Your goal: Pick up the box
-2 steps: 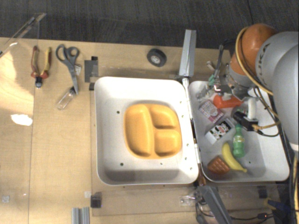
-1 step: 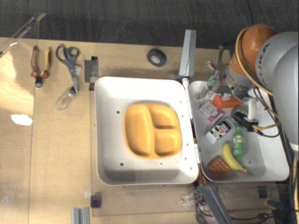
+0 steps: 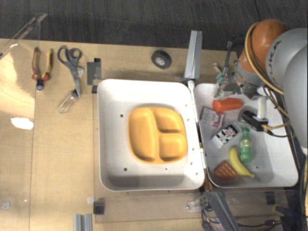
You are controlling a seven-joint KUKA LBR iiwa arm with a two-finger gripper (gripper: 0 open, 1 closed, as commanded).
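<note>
Occupying the right edge of the camera view, the grey arm with its orange band reaches down toward the far end of the right bin. To its left sits the left bin, which carries a yellow divided tray at its centre. The right bin holds a cluster of small goods: an orange-red packet at the far end, a pinkish-grey packet against the left wall, the box, small and printed black and white, lying flat near the bin's middle, a green bottle just beside it, a banana and a brown item at the near end. The gripper hangs above the orange-red packet, well short of the box; how far its claw stands parted cannot be told from this angle, and nothing is seen held in it. Assessment: the approach step is in hand, with no grasp yet made. The next move calls for travel toward the bin's middle, alignment over the box, and a descent clear of the bottle.
</note>
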